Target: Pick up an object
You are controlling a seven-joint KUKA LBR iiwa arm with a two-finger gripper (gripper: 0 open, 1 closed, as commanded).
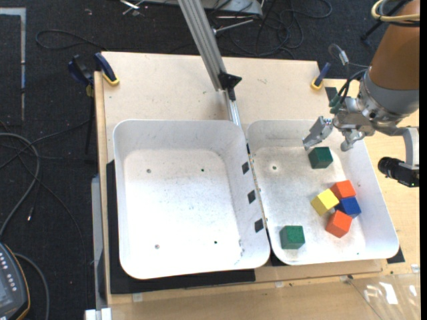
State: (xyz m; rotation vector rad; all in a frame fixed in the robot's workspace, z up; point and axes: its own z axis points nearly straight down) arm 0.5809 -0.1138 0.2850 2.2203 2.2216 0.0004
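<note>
The counter [173, 85] carries two shallow white bins side by side. The left bin [133, 135] shows only dark specks on its floor. The right bin [280, 135] holds six cubes: a dark green cube [321, 157] near its upper middle, a second green cube [292, 237] near the front left, and a cluster at centre right made up of an orange cube [345, 189], a yellow cube [325, 201], a blue cube [349, 207] and a red-orange cube [338, 223], set close together. The claw [331, 137] hangs over the upper part of the right bin, its two fingers spread wide with nothing between them, just above the dark green cube. A slanted metal pole [203, 35] crosses the counter and ends between the bins. Clamps [107, 69] grip the counter's far edge.
</note>
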